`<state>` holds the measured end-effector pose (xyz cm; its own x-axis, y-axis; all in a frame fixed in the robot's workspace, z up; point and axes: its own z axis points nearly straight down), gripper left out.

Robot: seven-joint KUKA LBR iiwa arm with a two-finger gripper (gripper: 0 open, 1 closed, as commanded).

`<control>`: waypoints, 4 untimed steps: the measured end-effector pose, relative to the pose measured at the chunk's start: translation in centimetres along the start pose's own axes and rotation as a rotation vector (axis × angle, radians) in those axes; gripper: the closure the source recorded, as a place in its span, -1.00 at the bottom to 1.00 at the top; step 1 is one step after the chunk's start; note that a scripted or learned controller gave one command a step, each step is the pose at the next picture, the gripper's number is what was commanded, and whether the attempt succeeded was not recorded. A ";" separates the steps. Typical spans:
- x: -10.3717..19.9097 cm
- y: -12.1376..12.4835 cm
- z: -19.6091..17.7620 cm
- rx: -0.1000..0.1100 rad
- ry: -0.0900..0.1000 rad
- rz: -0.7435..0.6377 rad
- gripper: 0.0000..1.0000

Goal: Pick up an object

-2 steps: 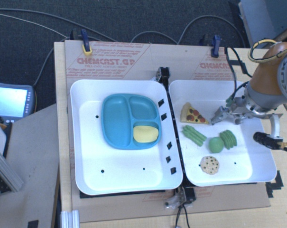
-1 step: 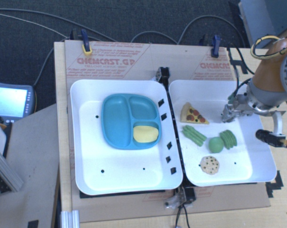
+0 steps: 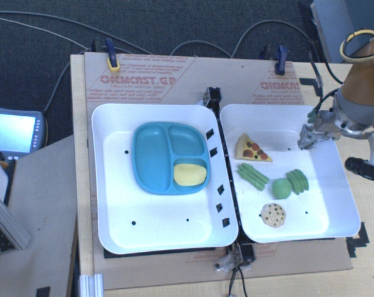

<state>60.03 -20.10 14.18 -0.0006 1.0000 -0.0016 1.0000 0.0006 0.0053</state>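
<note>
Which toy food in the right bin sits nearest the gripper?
The triangular pizza slice, up by the divider; the green pieces and the round cookie lie farther from the gripper.

Bright even overhead light, soft faint shadows, mild glare on white bins (image 3: 112, 228), slightly soft focus

I read red "CHEMCAST GP" lettering on the brown board (image 3: 143, 76) along the bench's far edge, repeated near its far right corner; smaller print beneath was illegible.
</note>
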 end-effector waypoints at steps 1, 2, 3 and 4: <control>-0.4 1.1 -5.2 -0.001 -0.001 -0.001 1.00; -0.4 1.3 -10.7 -0.002 -0.001 -0.001 1.00; 4.0 -0.3 -9.9 0.008 0.004 -0.003 1.00; 9.2 -1.9 -8.9 0.009 0.005 -0.005 1.00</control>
<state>58.07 -10.85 23.01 -0.0053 1.0000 0.0034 1.0000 0.0053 -0.0040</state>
